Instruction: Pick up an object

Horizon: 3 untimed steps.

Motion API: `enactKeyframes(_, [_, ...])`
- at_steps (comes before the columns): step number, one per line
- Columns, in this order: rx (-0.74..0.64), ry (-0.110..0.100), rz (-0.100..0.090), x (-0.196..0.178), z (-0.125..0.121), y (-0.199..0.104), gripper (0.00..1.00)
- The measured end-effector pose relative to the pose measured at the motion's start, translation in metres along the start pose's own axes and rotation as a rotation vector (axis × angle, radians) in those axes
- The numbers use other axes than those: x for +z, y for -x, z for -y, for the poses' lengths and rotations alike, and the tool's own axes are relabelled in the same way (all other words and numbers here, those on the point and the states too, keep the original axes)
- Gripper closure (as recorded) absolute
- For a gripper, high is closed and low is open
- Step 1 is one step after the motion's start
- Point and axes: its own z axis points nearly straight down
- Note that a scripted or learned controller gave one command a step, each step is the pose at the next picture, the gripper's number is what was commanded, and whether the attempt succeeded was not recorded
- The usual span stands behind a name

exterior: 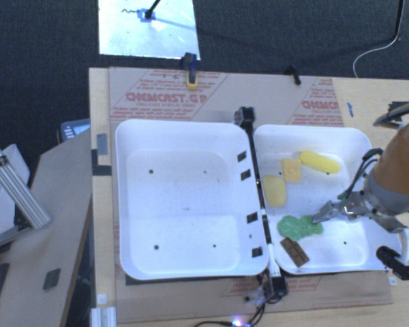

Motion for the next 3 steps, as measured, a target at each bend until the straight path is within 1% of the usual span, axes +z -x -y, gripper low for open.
enactKeyframes(1, [-0.016,0.004,-0.001,0.002,-0.034,-0.052,0.00])
enactKeyframes(2, [-0.018,0.010,0.000,0.001,-0.116,-0.091,0.00])
enactKeyframes(3, [-0.007,0.004,0.003,0.001,-0.132,-0.044,0.00])
